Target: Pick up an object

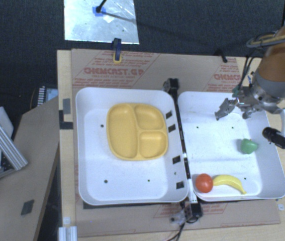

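Arm slants inward, fingers point(224, 110) spread (holding nothing).

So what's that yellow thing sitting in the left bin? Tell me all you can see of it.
It is a yellow tray, like a child's divided plate, looking like smooth plastic. It has rounded corners and three hollows: one long one on its left side and two smaller ones on its right. It lies flat and face up, turned slightly askew, near the middle of the left bin, resting on the white floor. Nothing sits in it, and nothing else touches it.

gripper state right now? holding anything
gripper: open, holding nothing, above the bare floor of the right bin, apart from the green object, banana and tomato.
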{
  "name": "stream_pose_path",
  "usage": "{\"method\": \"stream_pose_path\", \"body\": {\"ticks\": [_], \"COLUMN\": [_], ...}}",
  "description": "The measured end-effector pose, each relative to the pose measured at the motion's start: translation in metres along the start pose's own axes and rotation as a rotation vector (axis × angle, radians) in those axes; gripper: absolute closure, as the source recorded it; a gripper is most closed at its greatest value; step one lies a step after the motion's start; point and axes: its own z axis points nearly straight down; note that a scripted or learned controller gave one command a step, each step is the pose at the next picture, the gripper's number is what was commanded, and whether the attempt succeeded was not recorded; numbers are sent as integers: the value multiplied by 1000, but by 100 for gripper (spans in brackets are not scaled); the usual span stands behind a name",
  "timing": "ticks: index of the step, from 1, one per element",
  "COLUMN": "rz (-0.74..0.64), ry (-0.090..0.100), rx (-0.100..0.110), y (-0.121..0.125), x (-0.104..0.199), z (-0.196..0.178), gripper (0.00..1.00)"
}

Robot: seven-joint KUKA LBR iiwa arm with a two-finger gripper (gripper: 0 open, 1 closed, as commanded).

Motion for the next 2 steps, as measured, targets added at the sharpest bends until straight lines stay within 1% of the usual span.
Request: {"method": "stream_pose_path", "body": {"ticks": [1, 2], "rz": [-2, 0], "ry": [-2, -1], "rx": [-12, -9], "y": [3, 6], "x": [0, -3], "z": [-8, 54], "gripper": [0, 0]}}
